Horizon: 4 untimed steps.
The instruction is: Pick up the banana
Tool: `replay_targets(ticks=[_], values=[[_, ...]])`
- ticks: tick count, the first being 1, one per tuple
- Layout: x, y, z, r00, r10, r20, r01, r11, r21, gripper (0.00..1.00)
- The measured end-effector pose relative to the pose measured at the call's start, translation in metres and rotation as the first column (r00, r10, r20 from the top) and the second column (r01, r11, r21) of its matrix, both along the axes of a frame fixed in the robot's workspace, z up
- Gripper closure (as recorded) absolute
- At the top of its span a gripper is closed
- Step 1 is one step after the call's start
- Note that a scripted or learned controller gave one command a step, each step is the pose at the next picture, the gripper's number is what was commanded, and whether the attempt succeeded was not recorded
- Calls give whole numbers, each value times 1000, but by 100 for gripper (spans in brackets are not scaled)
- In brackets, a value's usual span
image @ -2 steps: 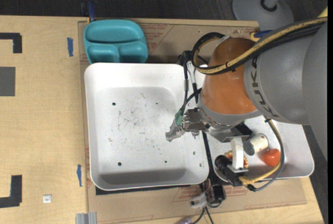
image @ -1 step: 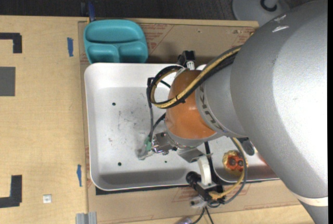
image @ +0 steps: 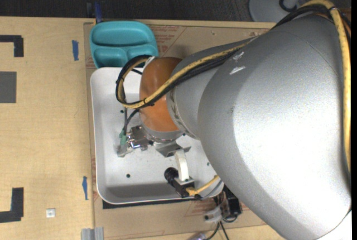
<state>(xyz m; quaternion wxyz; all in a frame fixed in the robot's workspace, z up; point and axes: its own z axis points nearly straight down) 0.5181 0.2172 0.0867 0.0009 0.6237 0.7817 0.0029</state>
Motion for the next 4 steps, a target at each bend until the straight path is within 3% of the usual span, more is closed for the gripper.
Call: replay_targets(ticks=[1, 4], values=[[0, 1, 10, 1000, -1, 1, 1, 1000, 2, 100], [1, 2, 39, 1000, -2, 5, 2, 1000, 3, 100]])
